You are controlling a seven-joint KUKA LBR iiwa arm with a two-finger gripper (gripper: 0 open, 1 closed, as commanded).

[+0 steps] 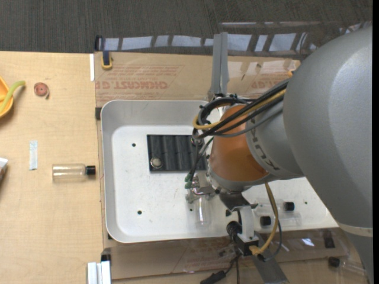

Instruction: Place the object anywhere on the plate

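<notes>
- While the bulky grey arm [337, 135] reaches in from the right, its smooth rounded casing covers much of the bins; a glossy orange band [234, 158] sits just above the wrist, wrapped by yellow and black cables [237, 111].
- At the wrist's lower end the gripper [200, 209] hangs over the white bin [118, 176], a shallow tray with rounded corners and a matte floor; whether its jaws are apart or together I cannot tell, since the metal parts blur together there.
- A small clear, cylinder-like object [203, 213] shows right at the gripper's tip, near the bin's front wall; whether it is gripped is unclear.
- On the bin floor lies a dark rectangular ribbed plate [169, 152], flat, with a small round silvery piece [156, 163] on its lower left part; the arm hides its right edge.
- Left of the bin, on the pale wooden bench [47, 218], a clear plastic bottle [71, 171] with a black cap lies on its side.
- Further up the bench sit a small reddish ring [40, 89] and an orange-yellow item [6, 96] at the left edge.
- Brown printed cardboard [148, 78] lies behind the bin.
</notes>
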